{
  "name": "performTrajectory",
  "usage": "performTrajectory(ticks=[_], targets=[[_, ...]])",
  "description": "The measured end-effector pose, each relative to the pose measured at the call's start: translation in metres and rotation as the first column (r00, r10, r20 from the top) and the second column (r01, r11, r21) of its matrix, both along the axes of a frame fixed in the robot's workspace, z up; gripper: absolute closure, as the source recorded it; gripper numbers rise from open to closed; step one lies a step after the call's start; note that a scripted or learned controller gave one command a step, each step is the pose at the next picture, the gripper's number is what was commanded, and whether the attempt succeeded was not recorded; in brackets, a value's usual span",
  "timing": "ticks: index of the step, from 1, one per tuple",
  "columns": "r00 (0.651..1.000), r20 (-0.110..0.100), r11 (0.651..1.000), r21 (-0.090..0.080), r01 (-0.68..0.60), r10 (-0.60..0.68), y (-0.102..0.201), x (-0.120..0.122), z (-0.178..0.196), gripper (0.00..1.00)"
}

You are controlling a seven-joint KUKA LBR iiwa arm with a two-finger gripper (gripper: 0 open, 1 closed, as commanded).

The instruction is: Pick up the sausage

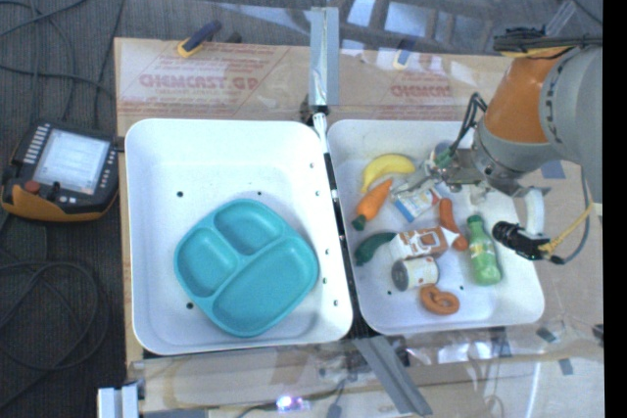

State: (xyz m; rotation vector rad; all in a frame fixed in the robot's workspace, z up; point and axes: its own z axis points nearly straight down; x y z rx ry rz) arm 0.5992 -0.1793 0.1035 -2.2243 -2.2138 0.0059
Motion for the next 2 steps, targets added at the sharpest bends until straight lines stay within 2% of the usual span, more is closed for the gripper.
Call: performTrajectory(ticks=[1, 2], targets=[[1.0, 0.013, 1.0, -0.003, 0.024, -0.024, 0.002, -0.026, -0.0169, 0.0], [1.0, 0.016, 1.0, -0.008, 0.025, -0.025, -0.0005, -0.025, -0.0076, 1.0]])
